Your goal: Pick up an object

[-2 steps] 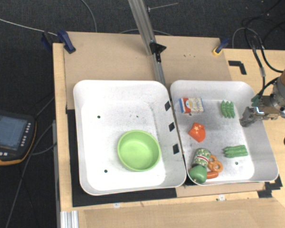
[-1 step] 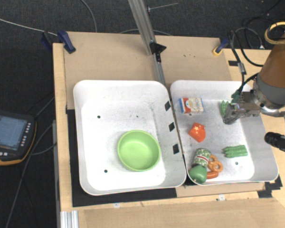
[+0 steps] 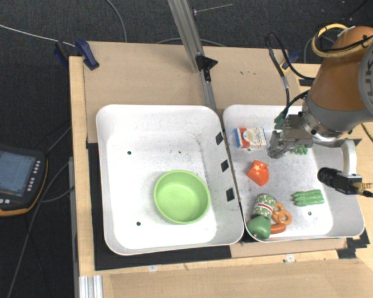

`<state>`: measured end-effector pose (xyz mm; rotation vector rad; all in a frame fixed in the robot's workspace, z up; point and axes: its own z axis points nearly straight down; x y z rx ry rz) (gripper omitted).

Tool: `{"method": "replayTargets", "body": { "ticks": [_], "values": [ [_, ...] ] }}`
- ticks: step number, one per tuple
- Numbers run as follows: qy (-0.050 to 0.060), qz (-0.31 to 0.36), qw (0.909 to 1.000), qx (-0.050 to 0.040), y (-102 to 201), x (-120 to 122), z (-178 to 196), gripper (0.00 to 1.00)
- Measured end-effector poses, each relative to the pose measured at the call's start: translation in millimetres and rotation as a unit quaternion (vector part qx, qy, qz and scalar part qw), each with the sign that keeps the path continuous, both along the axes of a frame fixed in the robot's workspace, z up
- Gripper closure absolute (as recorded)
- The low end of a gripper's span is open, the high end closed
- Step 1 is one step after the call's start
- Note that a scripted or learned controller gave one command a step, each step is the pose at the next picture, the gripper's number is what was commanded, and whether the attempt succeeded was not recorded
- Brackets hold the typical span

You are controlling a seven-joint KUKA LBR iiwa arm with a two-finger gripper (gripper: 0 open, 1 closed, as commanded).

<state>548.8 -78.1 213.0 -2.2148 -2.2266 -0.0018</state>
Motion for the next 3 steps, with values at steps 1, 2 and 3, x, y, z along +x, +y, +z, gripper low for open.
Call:
{"method": "replayTargets", "body": {
  "ticks": [1,2,3],
  "values": [
    [-0.001,0.0,1.0,-0.0002,44,10,9,1.0],
    [0.0,0.0,1.0,-0.0001,95,16,2,1.0],
    [0.0,0.0,1.0,-0.0002,143,27,2,1.0]
  ]
}}
